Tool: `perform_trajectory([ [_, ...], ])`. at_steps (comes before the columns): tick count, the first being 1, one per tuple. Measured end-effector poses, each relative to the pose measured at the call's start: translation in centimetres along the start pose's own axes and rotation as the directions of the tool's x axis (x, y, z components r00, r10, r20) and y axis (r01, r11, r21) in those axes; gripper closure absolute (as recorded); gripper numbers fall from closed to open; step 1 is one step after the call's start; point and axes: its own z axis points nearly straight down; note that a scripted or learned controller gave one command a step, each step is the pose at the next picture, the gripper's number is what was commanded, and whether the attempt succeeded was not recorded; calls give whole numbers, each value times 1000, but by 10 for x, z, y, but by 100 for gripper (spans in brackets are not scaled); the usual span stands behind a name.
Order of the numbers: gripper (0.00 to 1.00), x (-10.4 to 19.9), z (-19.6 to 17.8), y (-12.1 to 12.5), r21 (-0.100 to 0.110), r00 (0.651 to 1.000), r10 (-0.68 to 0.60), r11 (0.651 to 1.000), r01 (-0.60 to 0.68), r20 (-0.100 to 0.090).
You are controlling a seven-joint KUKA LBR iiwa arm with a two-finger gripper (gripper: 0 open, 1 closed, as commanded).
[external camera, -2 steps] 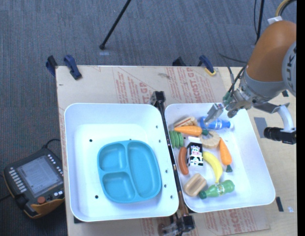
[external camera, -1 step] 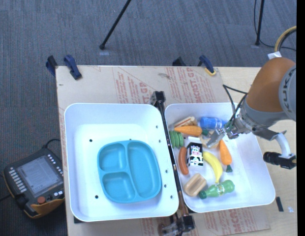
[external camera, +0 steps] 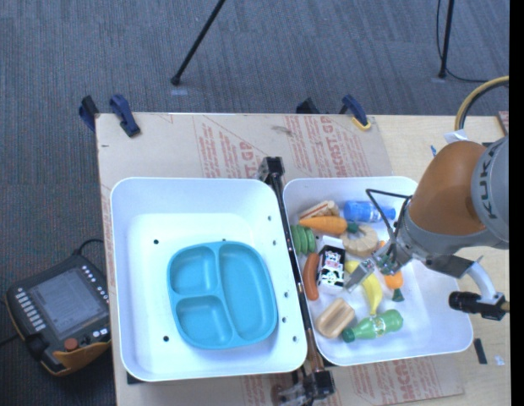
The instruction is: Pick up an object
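Banana [external camera: 373, 292] lies just beside and below the gripper [external camera: 369, 272] in the right bin [external camera: 448, 332]; whether its fingers are spread or clenched, I cannot tell.

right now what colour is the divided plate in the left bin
Light blue; the divided plate is seen plainly in the camera view.

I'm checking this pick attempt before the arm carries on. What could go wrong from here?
The gripper is down in a tight heap in the right bin: the banana, milk carton and carrot lie crowded together. It may nudge neighbours aside or catch two things at once. The green bottle, lying on its side, could roll if bumped.
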Motion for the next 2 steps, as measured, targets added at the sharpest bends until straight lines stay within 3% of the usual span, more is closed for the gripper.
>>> perform_trajectory([
  [1, 0, 54, 0, -32, 0, 1000, -28, 1000, 28, 0],
  [2, 0, 44, 0, 31, -1, 994, -107, 994, 107, 1],
])
